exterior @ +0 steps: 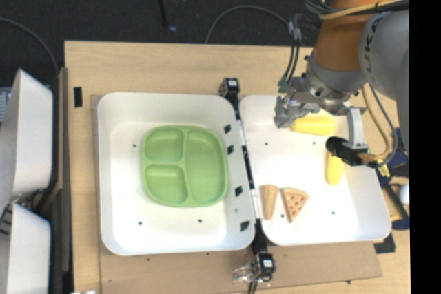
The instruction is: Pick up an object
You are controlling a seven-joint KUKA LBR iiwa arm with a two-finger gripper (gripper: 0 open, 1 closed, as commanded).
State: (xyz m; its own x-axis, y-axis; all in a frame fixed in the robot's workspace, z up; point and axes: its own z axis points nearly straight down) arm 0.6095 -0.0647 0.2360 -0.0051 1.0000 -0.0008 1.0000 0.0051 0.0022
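The claw (pixel 286 113) is being held low over the far part of the right bin (pixel 358 224), just beside a yellow piece (pixel 315 124).

Whether the claw is wide or narrow cannot be told. The yellow piece is being seen lying on its side on the bin floor, close against the claw's right in the camera view. A second yellow piece (pixel 333 172) is lying nearer the camera, apart from the first. A tan wedge (pixel 269 201) and a pizza slice (pixel 295 204) are lying side by side near the bin's front left corner. A green divided plate (pixel 185 165) is being carried in the middle of the left bin (pixel 110 217), and both bins are being borne by the wooden tabletop (pixel 83 65).
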